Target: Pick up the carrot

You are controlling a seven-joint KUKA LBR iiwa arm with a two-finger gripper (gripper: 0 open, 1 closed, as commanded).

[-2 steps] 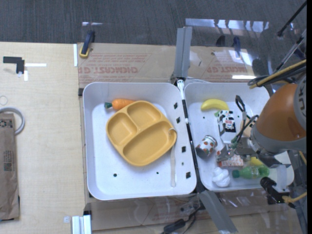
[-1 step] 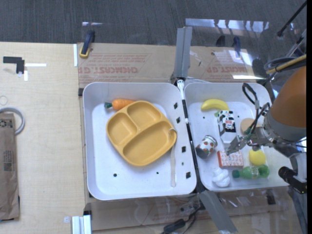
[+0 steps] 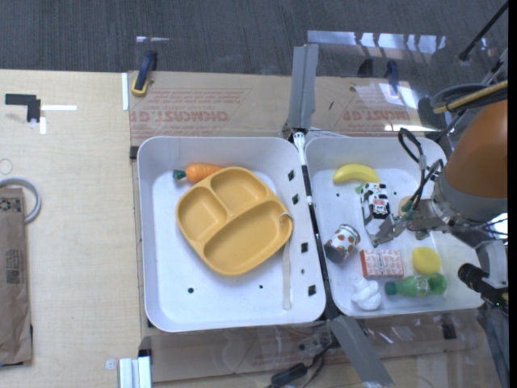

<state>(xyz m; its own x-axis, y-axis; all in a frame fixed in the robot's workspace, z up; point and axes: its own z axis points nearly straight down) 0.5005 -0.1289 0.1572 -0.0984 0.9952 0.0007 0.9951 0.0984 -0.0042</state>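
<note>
The carrot (image 3: 202, 170), orange with a green top, lies in the left bin (image 3: 157, 241) near its far left corner. It touches the far rim of a yellow divided plate (image 3: 234, 219). My gripper (image 3: 386, 231) is over the right bin (image 3: 323, 164), far to the right of the carrot. It hovers just above a red and white packet (image 3: 381, 262). Nothing shows in its grasp.
A thin pale stick (image 3: 286, 261) lies right of the plate. The right bin holds a banana (image 3: 355, 173), a black and white toy (image 3: 374, 200), a small round cup (image 3: 345, 241), a lemon (image 3: 426, 259), a green bottle (image 3: 416, 285) and a white lump (image 3: 366, 296).
</note>
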